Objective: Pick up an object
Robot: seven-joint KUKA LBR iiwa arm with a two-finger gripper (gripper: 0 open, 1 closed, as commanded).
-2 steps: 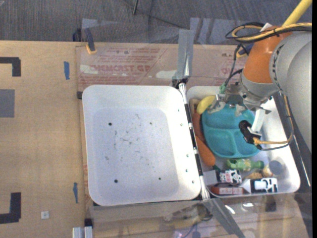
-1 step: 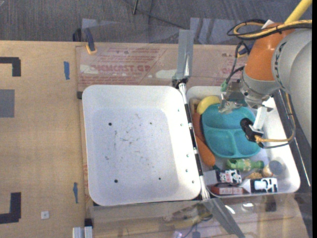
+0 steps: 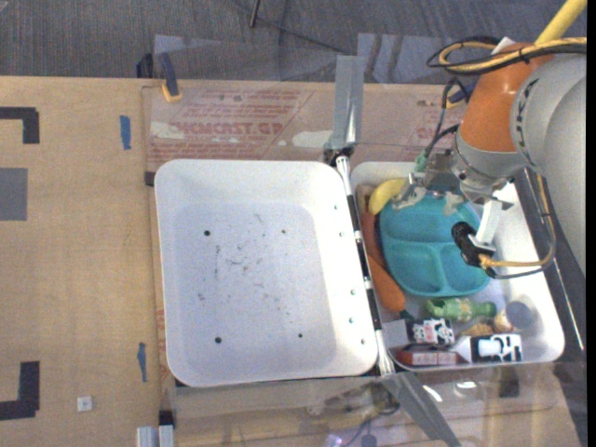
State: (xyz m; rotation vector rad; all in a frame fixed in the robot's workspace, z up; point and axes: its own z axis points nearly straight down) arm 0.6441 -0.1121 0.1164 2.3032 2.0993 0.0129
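Clutter crowds the right bin (image 3: 549, 343), where the gripper (image 3: 430, 177), its state impossible to tell, hangs over teal tray (image 3: 424, 250) and banana (image 3: 386, 194); a slip looks likely.

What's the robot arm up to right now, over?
Gripper down in right bin, at teal tray's top edge; grip not readable. Nothing seen held. Banana and carrot crowd tray's left side. Left bin untouched.
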